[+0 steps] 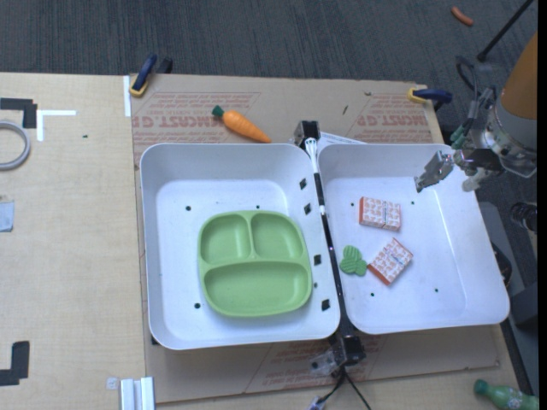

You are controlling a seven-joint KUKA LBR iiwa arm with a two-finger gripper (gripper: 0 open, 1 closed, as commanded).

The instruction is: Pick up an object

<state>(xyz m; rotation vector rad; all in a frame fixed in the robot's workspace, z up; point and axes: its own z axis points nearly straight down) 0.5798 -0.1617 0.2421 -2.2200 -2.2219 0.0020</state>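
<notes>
In the right bin (461,297) lie two small red-and-white boxes, one (380,213) near the middle and one (391,260) below it. Beside the lower box, touching it, is a small green leafy toy (352,260). My gripper (445,180) hangs over the bin's upper right corner, well apart from the boxes. It is open, with one finger (429,174) toward the bin's middle and nothing between the fingers. The left bin (162,229) holds a green divided plate (255,263).
A toy carrot (242,124) lies on the cardboard behind the left bin. Blue-and-yellow clamps (144,73) (430,96) grip the cardboard's far corners. A black clip (307,131) joins the bins at the back. A green bottle (504,393) lies at the bottom right.
</notes>
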